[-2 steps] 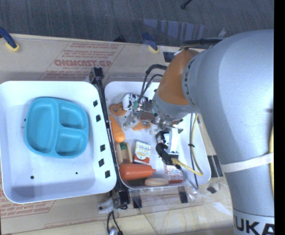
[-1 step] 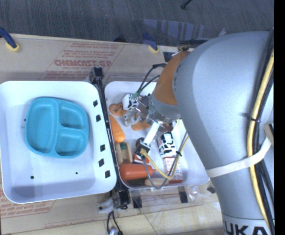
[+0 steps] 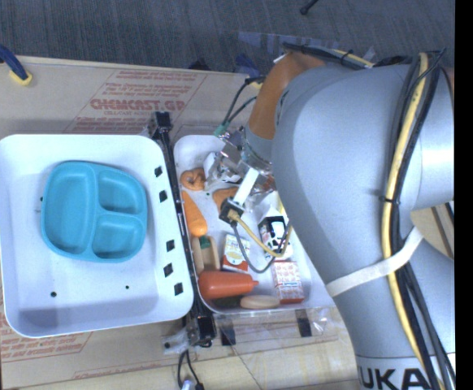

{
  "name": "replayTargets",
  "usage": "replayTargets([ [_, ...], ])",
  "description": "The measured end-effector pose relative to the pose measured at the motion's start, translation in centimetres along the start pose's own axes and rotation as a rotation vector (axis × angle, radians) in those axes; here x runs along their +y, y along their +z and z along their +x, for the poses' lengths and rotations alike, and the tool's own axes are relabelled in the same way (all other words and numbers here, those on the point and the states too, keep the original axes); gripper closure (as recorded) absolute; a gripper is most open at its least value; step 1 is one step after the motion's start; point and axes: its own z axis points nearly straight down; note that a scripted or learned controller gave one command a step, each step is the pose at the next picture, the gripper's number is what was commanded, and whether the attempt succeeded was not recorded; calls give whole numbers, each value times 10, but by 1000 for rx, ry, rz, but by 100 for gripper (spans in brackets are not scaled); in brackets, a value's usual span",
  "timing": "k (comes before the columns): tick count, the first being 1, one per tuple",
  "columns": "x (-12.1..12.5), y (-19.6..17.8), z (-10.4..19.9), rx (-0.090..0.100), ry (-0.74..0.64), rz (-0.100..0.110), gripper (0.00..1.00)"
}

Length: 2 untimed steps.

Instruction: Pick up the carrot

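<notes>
- Grey KUKA arm (image 3: 358,201), closest to the lens, reaches in from the right, an orange band above its wrist, and its bulk hides much of the right-hand bin.
- Beneath it, the table (image 3: 98,96) carries two shallow white bins side by side.
- Left bin (image 3: 5,218) holds a blue divided plate (image 3: 94,210) and, by the look of it, plays no part in this pick.
- Right bin (image 3: 192,146) is crowded with toy food, the task's thing among it.
- Gripper (image 3: 223,167) hangs over the upper part of the right bin; whether it is spread or closed cannot be told from this angle.
- Red sausage (image 3: 224,283) lies across the right bin's lower end, well apart from the gripper.
- Carrot (image 3: 194,214) lies against the right bin's left wall, just beside the divide between the two bins. Its long axis runs up and down the view, roughly along that wall.
- From the gripper, the carrot sits down and to the left in the view, near but apart.
- Judged from this, the coming move calls for a short shift toward the left wall, a descent, and a close across the carrot's width rather than along its length. The wall close beside it leaves little room on that side.
- Brown roll (image 3: 192,179) sits at the carrot's upper end, between it and the bin's top edge; whether the two touch cannot be told.
</notes>
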Motion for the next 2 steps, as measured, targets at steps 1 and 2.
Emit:
replayTargets([
  [1,-76,-106,22,29,88,-38,0],
  [2,-128,-100,88,20,0,-32,0],
])
